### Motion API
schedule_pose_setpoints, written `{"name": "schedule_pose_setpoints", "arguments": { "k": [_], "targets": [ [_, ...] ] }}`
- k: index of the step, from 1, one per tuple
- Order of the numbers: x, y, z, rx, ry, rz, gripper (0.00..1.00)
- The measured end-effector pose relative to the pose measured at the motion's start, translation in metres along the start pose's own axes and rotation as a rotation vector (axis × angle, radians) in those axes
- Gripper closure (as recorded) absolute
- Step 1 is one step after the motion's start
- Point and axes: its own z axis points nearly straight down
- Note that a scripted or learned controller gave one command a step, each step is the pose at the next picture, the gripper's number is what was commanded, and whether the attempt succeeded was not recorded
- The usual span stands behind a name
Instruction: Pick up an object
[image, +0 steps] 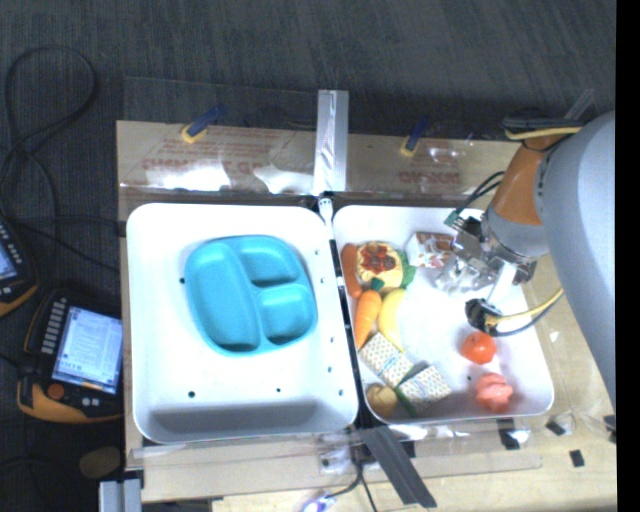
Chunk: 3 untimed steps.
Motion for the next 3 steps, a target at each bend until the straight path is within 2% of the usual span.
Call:
{"name": "schedule_pose_setpoints", "arguments": {
  "k": [1, 2, 3],
  "targets": [
    [-0.001, -0.001, -0.006, 0.006, -0.006, -0.002, 1.0],
    [0.023, -0.018, 0.002, 0.008, 0.002, 0.413, 1.0],
    [-0.016, 0.043, 0.013, 0.001, 0.008, 0.275, 1.0]
  ]
}}
